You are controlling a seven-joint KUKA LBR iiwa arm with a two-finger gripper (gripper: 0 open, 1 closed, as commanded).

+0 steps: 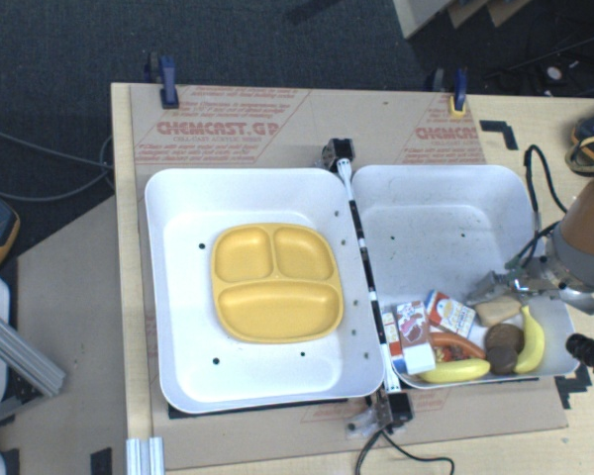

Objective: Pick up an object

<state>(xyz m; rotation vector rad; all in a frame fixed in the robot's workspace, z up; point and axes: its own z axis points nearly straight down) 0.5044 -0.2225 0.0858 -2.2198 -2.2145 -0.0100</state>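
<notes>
pile at the bottom: closest to you, lower right of the frame, everything's jammed into the near corner of the right bin (445,191) – a banana (457,370) along the front wall, a second banana (533,342) curving up the right side, a brown kiwi-looking ball (504,340) between them, something red like a hot dog (457,345), two small cartons (409,326) (449,314), and a pale flat piece (497,311)

gripper: your gripper (503,287) sits at the right edge of the frame, just above the pile, right beside the pale piece. I honestly cannot tell what state the hand is in, it's a grey tangle at this angle, and nothing visibly sits in it

left bin: the left bin (168,265) has just the yellow divided plate (275,282) in the middle, well apart from the action

what could bite you – crowding: items are touching each other, so coming down on one likely nudges or pinches a neighbour, and you could end up with two or none

what could bite you – walls: the pile hugs the front and right walls, so a tip could hit the rim before it gets around anything

what could bite you – shapes: I'd guess the round brown thing rolls away and the bananas pivot out if caught off-centre

what could bite you – cables: a black cable (531,181) loops near the arm at the right; watch for a snag
</notes>
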